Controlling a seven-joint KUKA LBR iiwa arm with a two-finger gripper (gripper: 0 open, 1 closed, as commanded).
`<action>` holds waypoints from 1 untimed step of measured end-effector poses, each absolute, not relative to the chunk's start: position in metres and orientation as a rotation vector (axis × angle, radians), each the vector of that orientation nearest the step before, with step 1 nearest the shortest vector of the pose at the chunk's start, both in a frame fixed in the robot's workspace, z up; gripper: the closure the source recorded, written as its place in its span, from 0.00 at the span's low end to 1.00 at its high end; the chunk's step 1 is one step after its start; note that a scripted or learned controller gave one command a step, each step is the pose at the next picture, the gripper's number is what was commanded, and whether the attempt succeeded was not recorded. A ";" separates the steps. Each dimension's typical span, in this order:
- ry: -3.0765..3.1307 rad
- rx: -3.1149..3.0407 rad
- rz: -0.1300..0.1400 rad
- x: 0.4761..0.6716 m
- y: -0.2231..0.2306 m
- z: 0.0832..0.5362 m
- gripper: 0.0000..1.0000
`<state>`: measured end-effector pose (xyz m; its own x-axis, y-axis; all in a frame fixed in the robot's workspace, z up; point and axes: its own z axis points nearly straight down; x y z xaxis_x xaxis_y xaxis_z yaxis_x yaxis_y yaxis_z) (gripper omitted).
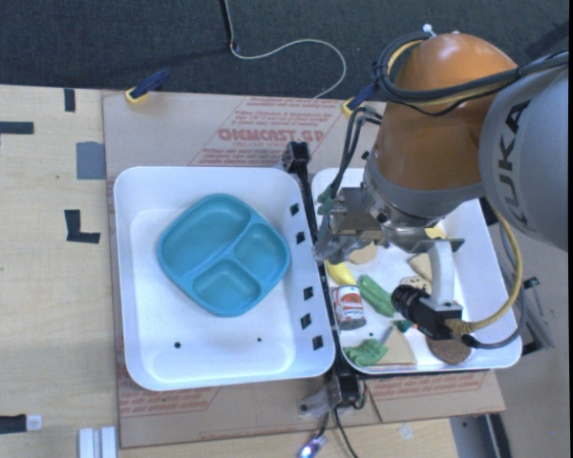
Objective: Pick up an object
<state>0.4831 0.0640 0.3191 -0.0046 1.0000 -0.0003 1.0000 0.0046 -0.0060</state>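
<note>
Yellow piece [339, 273] is seen at the left wall of the right bin [481, 248], directly under the gripper [332, 248]. Contact between the two cannot be made out, and whether the gripper is parted or closed cannot be told. Nothing is seen held. A beige disc [364, 254] lies just beside the gripper. A green strip [374, 291] and a red-and-white can [350, 306] are found below the yellow piece, close together. Nearer the front edge, a green scrap [367, 353], a tan wedge [399, 349] and a brown disc [449, 350] are set in a row. The arm [439, 113] is hung over the upper half of this bin. In the left bin [141, 256] a blue divided plate [224, 253] is laid flat. Both bins are borne on a cardboard sheet [220, 127].
</note>
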 end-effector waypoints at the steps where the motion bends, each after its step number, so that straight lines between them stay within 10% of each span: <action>1: -2.228 -2.227 -0.013 0.487 0.043 0.441 1.00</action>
